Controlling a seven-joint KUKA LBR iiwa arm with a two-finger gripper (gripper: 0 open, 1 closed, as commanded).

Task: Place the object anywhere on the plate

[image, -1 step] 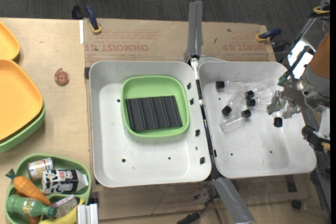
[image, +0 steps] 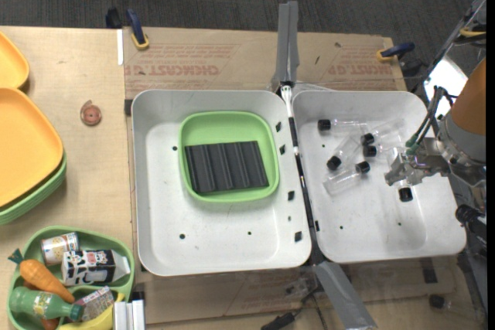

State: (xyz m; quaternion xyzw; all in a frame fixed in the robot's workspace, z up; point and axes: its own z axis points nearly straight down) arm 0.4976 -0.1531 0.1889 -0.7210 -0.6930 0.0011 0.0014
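- The end effector (image: 405, 171) sits low in the right bin (image: 387, 239), at its right side. Whether it is open or closed, and whether it holds anything, cannot be told from here.
- The objects, small clear vials with black caps (image: 352, 154), lie scattered just left of the end effector on the bin floor.
- The green plate (image: 230, 125) rests in the left bin (image: 216, 243), well to the left of the end effector, carrying only a dark ribbed pad (image: 226, 166).
- Judged progress: no vial is on the plate; pickup, transfer and release all remain.
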